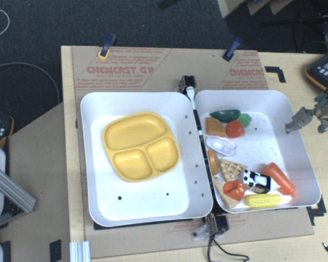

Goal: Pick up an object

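The right bin (295,146) holds several toy foods. A dark green vegetable (225,114), a red tomato (235,129) and a brown slab (214,126) lie at its far left. A carrot (279,178), a corn cob (268,200) and a black-and-white figure (256,181) lie at its near side. My gripper (310,122) hangs at the right rim of this bin with its fingers spread and nothing between them. It is well clear of the food.
A yellow divided plate (141,146) rests in the left bin (93,162). A white piece (221,144), a sausage (212,161) and a pizza slice (230,170) crowd the right bin's left side. Both bins sit on a cardboard sheet (153,64) held by clamps (105,47).
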Motion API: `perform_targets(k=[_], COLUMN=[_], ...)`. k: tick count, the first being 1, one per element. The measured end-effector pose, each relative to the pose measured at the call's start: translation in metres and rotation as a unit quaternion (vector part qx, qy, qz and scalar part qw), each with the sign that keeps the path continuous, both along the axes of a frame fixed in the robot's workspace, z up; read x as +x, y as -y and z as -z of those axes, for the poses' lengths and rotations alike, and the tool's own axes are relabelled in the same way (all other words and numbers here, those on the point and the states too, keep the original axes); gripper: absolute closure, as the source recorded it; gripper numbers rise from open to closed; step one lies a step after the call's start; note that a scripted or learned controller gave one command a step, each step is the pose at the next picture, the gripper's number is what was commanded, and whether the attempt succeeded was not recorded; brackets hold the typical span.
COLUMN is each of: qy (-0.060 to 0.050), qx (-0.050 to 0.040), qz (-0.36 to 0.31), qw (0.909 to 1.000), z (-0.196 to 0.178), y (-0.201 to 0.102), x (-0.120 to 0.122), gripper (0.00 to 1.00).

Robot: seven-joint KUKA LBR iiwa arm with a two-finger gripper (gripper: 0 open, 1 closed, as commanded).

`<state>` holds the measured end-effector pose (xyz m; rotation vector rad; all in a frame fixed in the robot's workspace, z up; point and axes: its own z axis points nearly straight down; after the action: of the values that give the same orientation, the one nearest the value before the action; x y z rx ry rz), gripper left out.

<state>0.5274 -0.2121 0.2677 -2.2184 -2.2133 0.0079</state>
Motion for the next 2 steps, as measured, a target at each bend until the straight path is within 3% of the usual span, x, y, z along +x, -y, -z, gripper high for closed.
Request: perform_targets(k=[1,2], qy=[0.005,0.002], qx=[-0.0014,-0.0002], qz=[-0.001,-0.001], qw=[1.0000,1.0000], z=[-0.005,0.038], y=[0.000,0.000], x=[0.002,0.005], gripper=[0.00,0.00])
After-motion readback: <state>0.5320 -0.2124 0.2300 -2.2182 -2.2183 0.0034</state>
